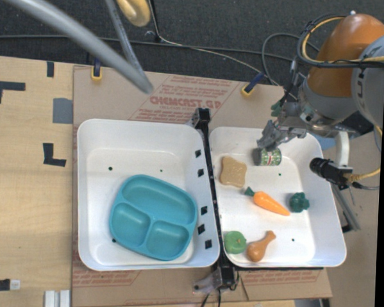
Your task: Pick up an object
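1. A small can with a green label lies on its side near the back of the right bin, its long axis running left to right across the view.
2. The end effector sits directly over the can's left end, touching or just above it; whether it is apart or together I cannot tell.
3. The right bin also holds a slice of bread left of the can, a carrot pointing its tip right and toward the front, a dark green broccoli piece, a green apple and a drumstick at the front.
4. The left bin holds a blue divided plate.
5. Both bins rest on a cardboard sheet on the tabletop.
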Robot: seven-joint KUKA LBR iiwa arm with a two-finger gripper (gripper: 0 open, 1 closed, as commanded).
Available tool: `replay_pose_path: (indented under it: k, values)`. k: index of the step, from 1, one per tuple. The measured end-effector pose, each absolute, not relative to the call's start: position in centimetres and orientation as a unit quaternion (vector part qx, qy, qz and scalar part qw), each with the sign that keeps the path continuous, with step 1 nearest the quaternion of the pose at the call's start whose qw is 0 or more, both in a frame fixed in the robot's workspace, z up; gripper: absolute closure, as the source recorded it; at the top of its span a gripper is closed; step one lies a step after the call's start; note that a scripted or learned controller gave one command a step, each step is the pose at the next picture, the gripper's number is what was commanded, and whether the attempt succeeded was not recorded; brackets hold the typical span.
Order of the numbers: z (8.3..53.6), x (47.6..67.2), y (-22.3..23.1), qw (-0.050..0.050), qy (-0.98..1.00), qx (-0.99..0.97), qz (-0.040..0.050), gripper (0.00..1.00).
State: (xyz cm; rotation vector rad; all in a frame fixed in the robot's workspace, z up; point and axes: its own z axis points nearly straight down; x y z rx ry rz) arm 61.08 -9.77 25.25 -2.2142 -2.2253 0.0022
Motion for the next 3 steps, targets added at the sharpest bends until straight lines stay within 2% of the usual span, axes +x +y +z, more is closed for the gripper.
replay_pose_path:
  k: [1, 2, 3]
  values:
    - [25.5, 61.1, -5.1, 0.001, -0.709, -0.705, 0.0005, 1.0]
    - [24.9, 60.3, -0.1, 0.001, -0.708, -0.706, 0.001, 1.0]
    - [24.4, 61.7, 4.8, 0.0, -0.709, -0.705, 0.0004, 1.0]
